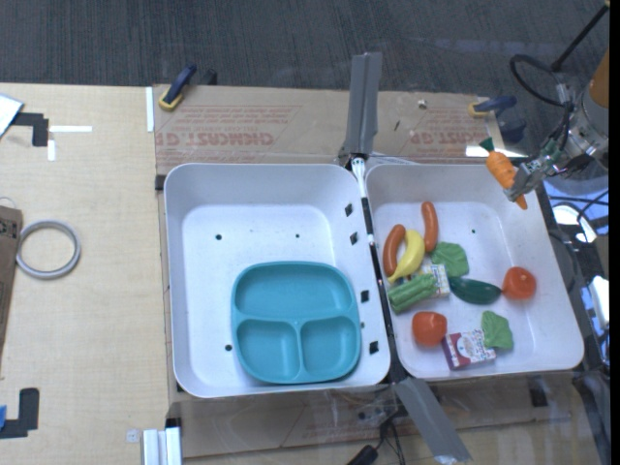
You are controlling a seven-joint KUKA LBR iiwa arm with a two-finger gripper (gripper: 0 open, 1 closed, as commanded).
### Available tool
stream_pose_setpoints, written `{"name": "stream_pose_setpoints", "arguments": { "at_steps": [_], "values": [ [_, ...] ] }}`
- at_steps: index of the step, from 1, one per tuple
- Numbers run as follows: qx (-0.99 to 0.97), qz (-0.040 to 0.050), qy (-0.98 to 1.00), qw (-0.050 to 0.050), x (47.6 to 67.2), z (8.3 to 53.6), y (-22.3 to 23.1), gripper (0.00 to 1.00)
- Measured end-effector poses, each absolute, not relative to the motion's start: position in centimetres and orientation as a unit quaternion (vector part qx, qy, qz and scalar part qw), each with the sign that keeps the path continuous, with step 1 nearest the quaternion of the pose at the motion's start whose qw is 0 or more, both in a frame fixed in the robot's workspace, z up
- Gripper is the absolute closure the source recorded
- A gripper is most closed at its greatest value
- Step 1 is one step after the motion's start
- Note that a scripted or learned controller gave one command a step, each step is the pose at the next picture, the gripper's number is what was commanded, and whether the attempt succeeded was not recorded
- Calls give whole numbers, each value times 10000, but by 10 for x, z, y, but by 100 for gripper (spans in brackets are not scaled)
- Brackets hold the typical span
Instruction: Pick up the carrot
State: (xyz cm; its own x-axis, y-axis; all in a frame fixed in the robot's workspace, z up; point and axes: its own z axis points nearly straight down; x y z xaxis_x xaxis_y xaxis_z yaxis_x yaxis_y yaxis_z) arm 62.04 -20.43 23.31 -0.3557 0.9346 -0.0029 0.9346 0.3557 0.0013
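- Currently your gripper (523, 177) sits at the upper right corner of the right bin (572, 356), with the carrot (502, 168) at its tip, raised above the bin rim.
- Fingers: the orange body appears clamped between them, so you can log this as grasping the carrot; the contact itself is small in the camera view.
- Handling, judged: the carrot looks like a light, rigid plastic toy with a smooth, slightly slippery skin. You'd do best gripping across the thick middle, since the taper could let it squirt out.
- Other items in the right bin: banana (413, 254), two sausages, tomatoes, greens, a small carton (469, 349) whose print is too small to read.
- Left bin holds a teal divided plate (295, 322).
- Legible writing: the cardboard (252, 124) under the bins, on the table, bears red lettering, upside down, too blurred to read with confidence.
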Motion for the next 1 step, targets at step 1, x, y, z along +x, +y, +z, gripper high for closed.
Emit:
{"name": "stream_pose_setpoints", "arguments": {
  "at_steps": [1],
  "values": [
    [5675, -3, 8234, 15, 620, 233, -204, 0]
  ]
}}
